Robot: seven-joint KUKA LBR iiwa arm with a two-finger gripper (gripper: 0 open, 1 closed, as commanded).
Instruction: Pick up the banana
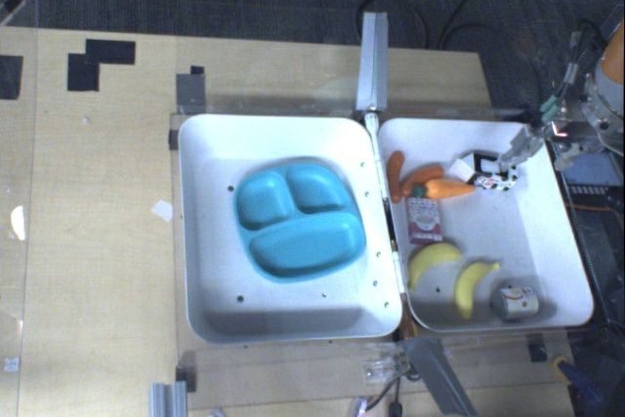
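Although the tool point(510, 167) is seen low over the right bin point(547, 239), near its far edge, whether it is wide or narrow cannot be told, and nothing is seen held in it. The banana point(472, 285) lies well apart from the tool, toward the bin's near side, between a yellow fruit point(434, 259) and a small can point(515, 301). It is judged light, curved and smooth-skinned, perhaps a stiff toy; it is best gripped across its middle.
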